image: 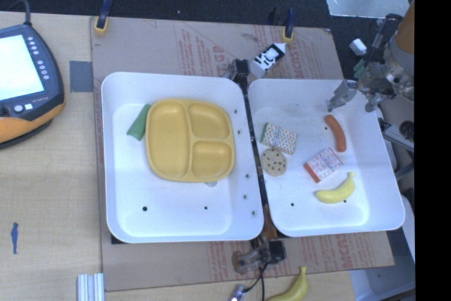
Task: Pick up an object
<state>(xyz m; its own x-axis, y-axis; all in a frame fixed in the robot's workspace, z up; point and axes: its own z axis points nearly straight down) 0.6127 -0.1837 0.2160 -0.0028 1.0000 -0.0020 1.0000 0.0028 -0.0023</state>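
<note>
We see the counter carrying two shallow white bins: the left bin holds a yellow divided plate lying over a green item, and the right bin holds the small things we could pick.

The gripper hangs over the right bin's upper right corner, its fingers spread apart with nothing between them.

Nearest to it is the toy sausage, lying lengthwise just below the gripper and apart from the rest. We judge it light, smooth and probably hard plastic, so it may roll or slip; closing across its short width at mid-length looks best.

The toy banana sits lower in the bin, curved and likely just as slick; we would take it across the middle of the bend.

The red-and-white packet lies between the two, flat and low, hard to get fingers under.

Toward the bin's left side lie a checked wafer and a round cookie, touching or nearly so, both thin and awkward to pinch.
</note>
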